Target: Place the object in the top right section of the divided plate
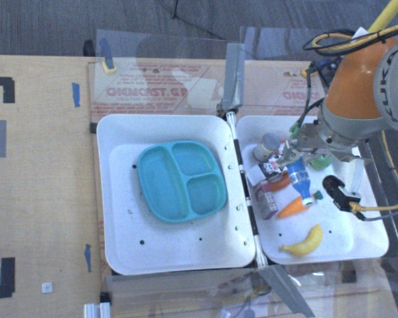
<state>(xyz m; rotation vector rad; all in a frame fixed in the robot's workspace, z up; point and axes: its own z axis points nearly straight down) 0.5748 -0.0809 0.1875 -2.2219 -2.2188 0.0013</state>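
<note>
In the left bin (113,197) we logged one turquoise divided plate (181,180); right of it, banana (304,241), carrot (292,208), blue bottle (300,179) beneath the gripper (286,152), grip undetermined.

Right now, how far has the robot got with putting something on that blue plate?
Barely started, by the look of it. Done: nothing, since the divided plate in the left bin holds no object in any section. In hand: the gripper is low over the clutter in the right bin, near a blue tube, carrot and banana. Left: grasping an object, carrying it across, setting it in the top right section.
</note>
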